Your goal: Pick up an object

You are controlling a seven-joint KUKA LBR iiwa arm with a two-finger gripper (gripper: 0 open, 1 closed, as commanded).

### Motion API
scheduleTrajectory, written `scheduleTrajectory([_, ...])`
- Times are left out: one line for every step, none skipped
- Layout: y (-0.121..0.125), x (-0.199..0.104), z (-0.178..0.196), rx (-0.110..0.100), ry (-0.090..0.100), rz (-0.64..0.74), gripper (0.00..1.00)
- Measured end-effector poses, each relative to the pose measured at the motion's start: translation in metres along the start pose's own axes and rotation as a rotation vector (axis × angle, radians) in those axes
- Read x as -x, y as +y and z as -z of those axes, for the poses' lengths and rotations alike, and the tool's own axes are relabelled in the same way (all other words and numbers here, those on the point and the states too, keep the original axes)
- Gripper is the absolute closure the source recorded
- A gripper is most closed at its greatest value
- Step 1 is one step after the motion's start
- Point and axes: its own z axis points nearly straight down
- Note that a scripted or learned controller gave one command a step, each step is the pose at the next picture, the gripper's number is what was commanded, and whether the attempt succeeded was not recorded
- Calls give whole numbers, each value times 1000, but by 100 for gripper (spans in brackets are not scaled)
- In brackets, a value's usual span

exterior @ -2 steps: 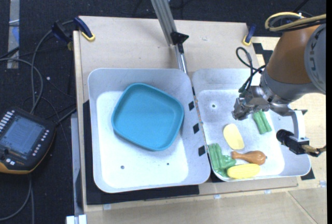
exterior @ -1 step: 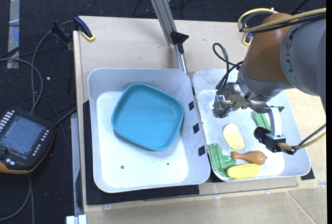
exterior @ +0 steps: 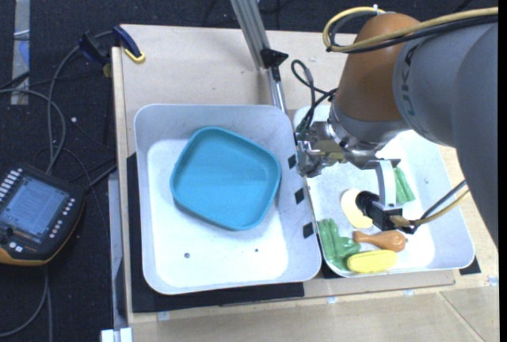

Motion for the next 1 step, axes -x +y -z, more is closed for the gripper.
scheduleTrajectory([21,-48,1,-1,0,-1,100])
